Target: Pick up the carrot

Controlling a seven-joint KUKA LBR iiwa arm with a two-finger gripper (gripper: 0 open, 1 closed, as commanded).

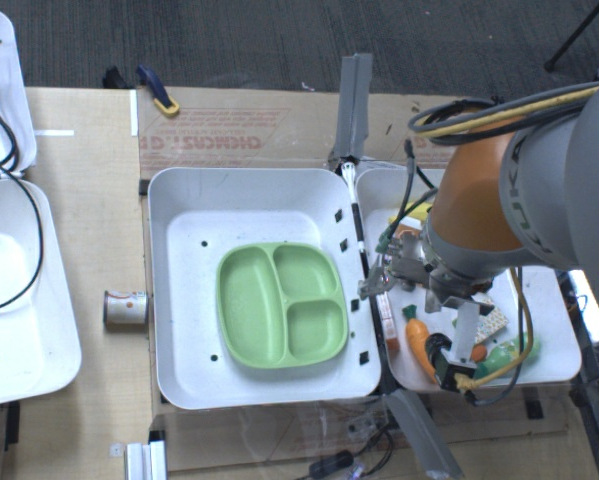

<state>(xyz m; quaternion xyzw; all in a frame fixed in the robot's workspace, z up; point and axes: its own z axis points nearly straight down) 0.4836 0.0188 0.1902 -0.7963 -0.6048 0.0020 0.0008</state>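
Camera view: carrot point(417, 338) lies front-left in right bin point(557, 366), just beside the gripper point(429, 288). Gripper open or closed: can't tell, wrist hides it. Risk: green item point(501, 360) and bin wall sit close, so the grab may snag or slip.

A pale green three-compartment plastic plate point(282, 304) sits at the centre of the left shallow white bin point(189, 218); a small silver can point(126, 308) lies just outside its left wall, a blue-and-yellow clamp point(157, 91) near the bench's point(84, 158) far edge.
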